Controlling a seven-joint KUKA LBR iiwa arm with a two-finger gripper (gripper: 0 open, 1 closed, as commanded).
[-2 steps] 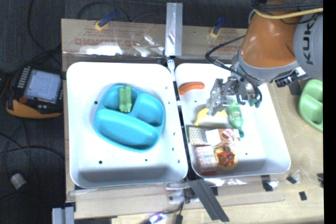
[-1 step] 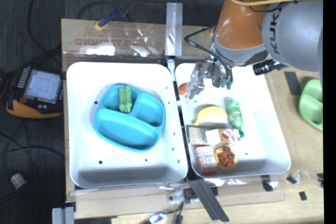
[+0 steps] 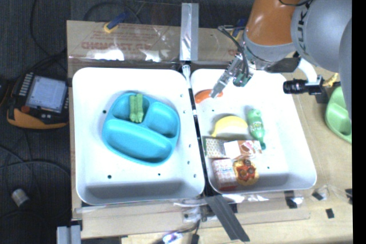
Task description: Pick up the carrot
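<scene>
The gripper (image 3: 219, 90) is hovering at the back left corner of the right bin (image 3: 297, 140), its tip just beside the carrot (image 3: 202, 95), which is lying against the bin's left wall. Whether it is open or closed cannot be told, and no hold on the carrot is visible. The approach appears to be under way; closing squarely on the carrot comes next.

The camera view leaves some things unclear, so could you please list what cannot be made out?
- Carrot: partly covered by the hand; its full shape is hidden.
- Hand: too small and blurred to judge its grip.
- Packets in the right bin: labels too small to read.
- Green object: cut off by the right edge.
</scene>
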